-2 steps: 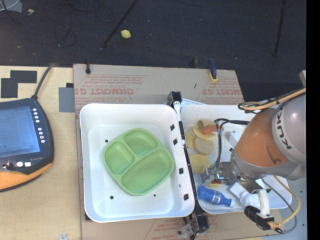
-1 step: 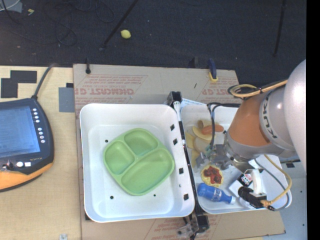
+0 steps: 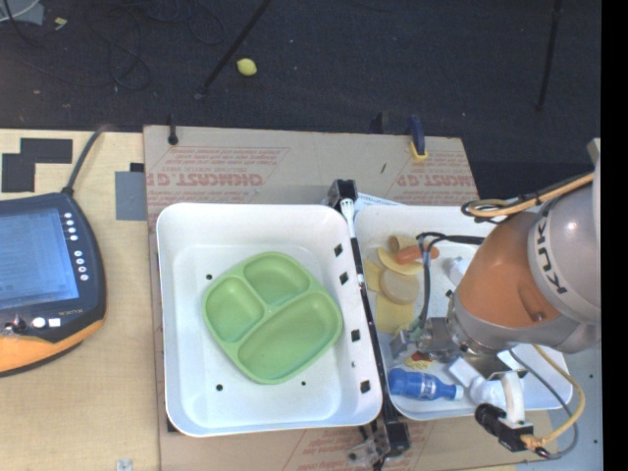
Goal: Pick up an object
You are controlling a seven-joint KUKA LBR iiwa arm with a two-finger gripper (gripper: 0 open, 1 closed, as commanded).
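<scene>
Looming over the right-hand bin (image 3: 471,216), the grey arm (image 3: 574,263) with its orange band (image 3: 496,287) comes in from the right and covers most of that bin's right half. Its gripper (image 3: 432,340) is down among the clutter near the bin's middle; whether it is open or closed, and whether it has hold of anything, cannot be told, since the wrist hides it.

Taking the right-hand bin as the landmark: the left-hand bin (image 3: 186,253) sits touching it along its left wall, held by black clips. A green divided plate (image 3: 273,314) with three compartments lies flat in the middle of that left bin. Under both bins is a sheet of cardboard (image 3: 294,165) printed with red lettering, reaching beyond the landmark's far edge. Well to the left of the landmark, past the left bin, a teach pendant (image 3: 44,268) with a lit screen and an orange rim rests on the bench.

Inside the landmark bin, in its left half, pale yellow and cream cups or bowls (image 3: 397,283) are piled against the left wall, with an orange-and-tan piece (image 3: 405,254) on the far side of them. A blue bottle (image 3: 422,386) with a white cap lies on its side along the near wall, just below the gripper. Far beyond the landmark, a small yellow ball (image 3: 246,66) lies on the dark floor.
</scene>
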